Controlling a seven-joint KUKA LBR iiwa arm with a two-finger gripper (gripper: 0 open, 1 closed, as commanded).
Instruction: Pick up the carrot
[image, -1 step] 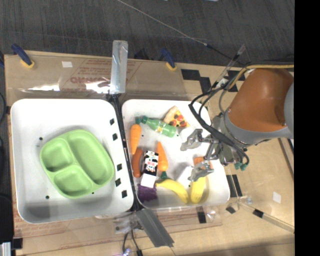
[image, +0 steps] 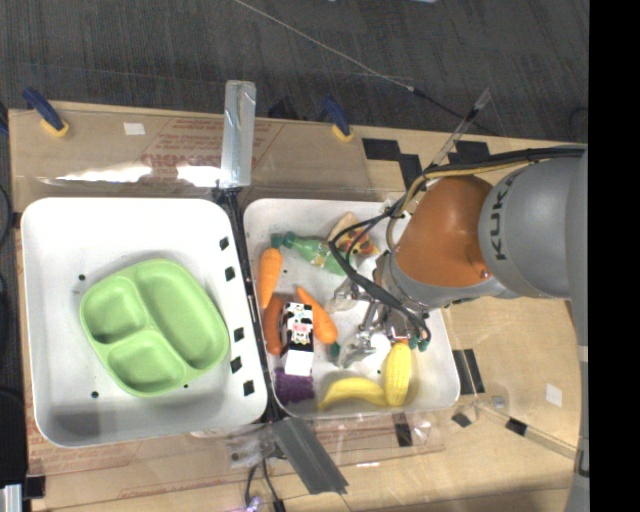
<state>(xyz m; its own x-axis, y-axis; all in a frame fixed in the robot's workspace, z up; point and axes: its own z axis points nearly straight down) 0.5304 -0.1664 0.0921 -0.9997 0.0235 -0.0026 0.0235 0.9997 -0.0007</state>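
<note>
A light wooden bench (image: 520, 410) fills most of the view, its top a pale tan board with black tape marks scattered toward the right side. Beyond its far edge lies a dark grey floor (image: 150, 40) with a fine ribbed or woven texture (carpet, by the look of it). Blue clamps (image: 48, 113) grip the bench's far edge, one at the left and another (image: 338, 118) near the middle. A clear plastic sheet (image: 150, 160) lies along the back of the bench and catches a bright glare. Thin cables (image: 330, 55) trail across the floor. The light is even and soft.
</note>
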